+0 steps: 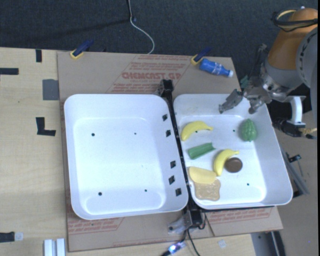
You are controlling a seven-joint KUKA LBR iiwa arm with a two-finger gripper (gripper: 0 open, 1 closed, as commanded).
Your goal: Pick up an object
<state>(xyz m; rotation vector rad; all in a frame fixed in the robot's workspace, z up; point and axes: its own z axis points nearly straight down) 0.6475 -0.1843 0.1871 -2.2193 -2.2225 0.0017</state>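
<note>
- The arm [293,47] is grey, with a rounded orange band above the wrist.
- Below the band, a pale grey wrist section ends in a darker mount — small details there are too blurred to tell.
- The gripper [239,104] has two dark, thin fingers [228,104].
- A white curved piece — perhaps a cable guide — sits beside the wrist.

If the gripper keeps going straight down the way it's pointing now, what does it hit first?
Most likely bare floor of the right bin near its back edge. The gripper points downward with jaws spread, and the green round object lies a little nearer the camera, probably just off that line, though depth is unclear.
</note>
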